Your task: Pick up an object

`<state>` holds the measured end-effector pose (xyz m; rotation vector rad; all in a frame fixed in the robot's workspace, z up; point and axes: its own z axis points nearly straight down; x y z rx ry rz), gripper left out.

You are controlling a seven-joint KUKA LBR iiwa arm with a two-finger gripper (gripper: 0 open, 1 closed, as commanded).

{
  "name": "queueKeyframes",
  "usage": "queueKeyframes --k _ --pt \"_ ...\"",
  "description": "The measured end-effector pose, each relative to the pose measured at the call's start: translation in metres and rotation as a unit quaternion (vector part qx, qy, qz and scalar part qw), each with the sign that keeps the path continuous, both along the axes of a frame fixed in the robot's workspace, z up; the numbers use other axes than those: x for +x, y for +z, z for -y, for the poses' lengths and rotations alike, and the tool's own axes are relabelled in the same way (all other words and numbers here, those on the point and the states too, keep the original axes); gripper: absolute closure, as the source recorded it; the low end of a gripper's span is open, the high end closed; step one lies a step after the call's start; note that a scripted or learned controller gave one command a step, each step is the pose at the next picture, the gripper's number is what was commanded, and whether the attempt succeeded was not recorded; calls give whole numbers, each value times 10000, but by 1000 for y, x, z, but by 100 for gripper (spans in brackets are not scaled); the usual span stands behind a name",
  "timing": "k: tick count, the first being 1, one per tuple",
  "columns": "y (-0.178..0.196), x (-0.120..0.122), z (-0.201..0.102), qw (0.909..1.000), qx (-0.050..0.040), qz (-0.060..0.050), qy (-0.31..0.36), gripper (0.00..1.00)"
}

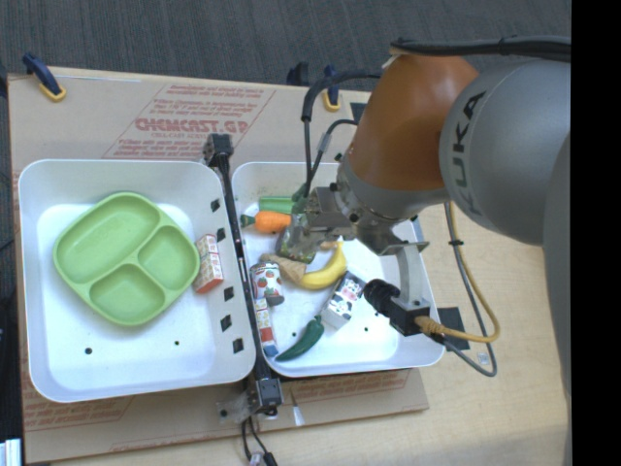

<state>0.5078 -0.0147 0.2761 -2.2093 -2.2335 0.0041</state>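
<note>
The arm (466, 144) covers the far right part of the right bin (378, 346), hiding whatever lies beneath it. The gripper (303, 236) is partly masked by its own wrist and sits among dark, blurred shapes. It cannot be told whether it is spread or pressed together, or whether it grips anything.

Two white bins stand side by side on a sheet of cardboard (194, 119). The left bin (116, 362) holds a green divided plate (126, 258) on its left half. A small red and white box (208, 263) is just right of the plate, close to the wall between the bins.

The right bin holds the small objects to pick from:
- A carrot (272, 221) at the far left, with a green item (277, 204) just beyond it, partly hidden.
- A banana (325, 270) in the middle, curving up beside the gripper on its near right.
- A red and white can (267, 282) against the left wall.
- A green pepper (303, 340) near the front.
- A small white carton (342, 301) to the right of the pepper.

The arm reaches in from the right, its orange band above the bin. The gripper points down at the middle of the right bin, between the carrot and the banana.
</note>
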Motion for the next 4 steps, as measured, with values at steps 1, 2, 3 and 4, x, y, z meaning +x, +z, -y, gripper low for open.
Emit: queueKeyframes --k 1,2,3,4 --pt "-85 -32 58 10000 4 -8 -24 100" --pt "-74 -30 58 10000 -1 -2 11 100" --pt "-78 -31 100 10000 -1 9 -19 100" --pt "-68 -30 100 10000 -8 19 8 100"
